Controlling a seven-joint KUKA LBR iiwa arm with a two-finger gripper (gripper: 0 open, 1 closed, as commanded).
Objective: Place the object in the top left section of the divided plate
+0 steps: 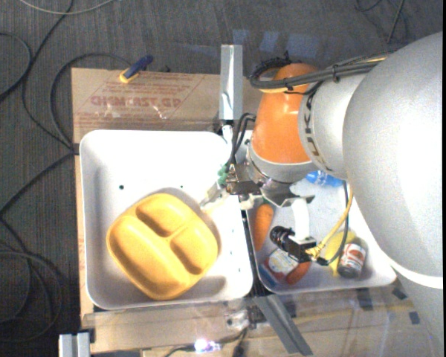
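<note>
A yellow divided plate (163,244) lies tilted in the left white bin (134,151), towards its lower middle; its three sections hold nothing. My gripper (227,187) hangs over the wall between the two bins, just past the plate's upper right rim, below the orange wrist band (286,129). I make out no object at its tip. An orange, carrot-like object (262,225) lies in the right bin, directly under the wrist and partly hidden by it.
The right bin (379,277) is mostly covered by the grey arm (394,147). In it I see a small can (351,257), a red and white item (284,262) and something blue (320,177). A cardboard sheet (141,103) lies behind the left bin.
</note>
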